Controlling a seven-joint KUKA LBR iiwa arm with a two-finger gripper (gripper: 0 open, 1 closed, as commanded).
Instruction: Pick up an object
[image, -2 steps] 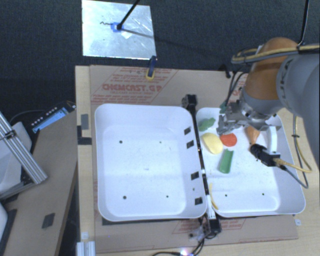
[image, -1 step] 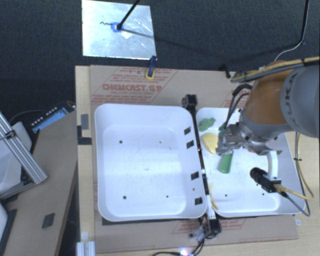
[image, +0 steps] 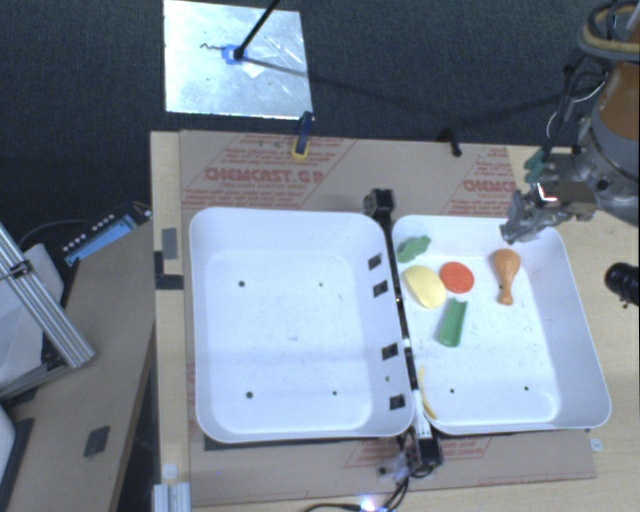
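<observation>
You see the claw (image: 522, 228) hanging over the far edge of the right bin (image: 580, 350), a grey metal block whose tips blur together, so you cannot tell how it is set. Nothing shows in its grip. Just beside it, inside that smooth white bin, lies a tan drumstick (image: 506, 272), bulbous at the top and narrowing to a thin shank. Near the divider sit a flat red disc (image: 457, 277), a rounded glossy yellow piece (image: 425, 286), a dark green stick (image: 452, 322) and a crinkled green leaf (image: 413, 247).
</observation>
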